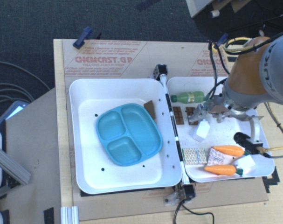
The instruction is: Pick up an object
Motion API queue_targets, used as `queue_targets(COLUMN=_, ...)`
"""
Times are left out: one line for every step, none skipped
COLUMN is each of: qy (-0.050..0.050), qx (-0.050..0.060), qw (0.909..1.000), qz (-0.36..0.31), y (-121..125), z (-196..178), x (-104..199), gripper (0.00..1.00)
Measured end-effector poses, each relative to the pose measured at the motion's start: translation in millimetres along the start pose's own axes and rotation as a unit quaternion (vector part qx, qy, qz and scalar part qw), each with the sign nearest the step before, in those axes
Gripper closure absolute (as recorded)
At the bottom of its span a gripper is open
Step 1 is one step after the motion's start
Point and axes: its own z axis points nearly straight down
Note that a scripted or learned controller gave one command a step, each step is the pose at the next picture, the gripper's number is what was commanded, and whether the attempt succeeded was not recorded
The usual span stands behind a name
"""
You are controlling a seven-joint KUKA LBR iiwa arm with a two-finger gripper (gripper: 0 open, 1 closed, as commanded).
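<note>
Bench board (106, 57) reads "CHEMCAST GP" in repeated faded red print.

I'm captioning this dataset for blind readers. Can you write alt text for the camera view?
A grey robot arm with an orange band reaches from the right, its gripper low over the right bin, which holds a green bottle, two carrots and small packets. The left bin holds a blue divided plate.

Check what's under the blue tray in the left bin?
A brown flat piece pokes out from beneath the blue tray at its upper right edge. Anything else under it is covered.
</note>
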Motion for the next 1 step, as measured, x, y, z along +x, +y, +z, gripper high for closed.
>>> queue_targets(qy=-0.001, qx=-0.001, qw=1.0, qz=0.0, y=35.6, z=47.1, x=-21.8, gripper=0.0)
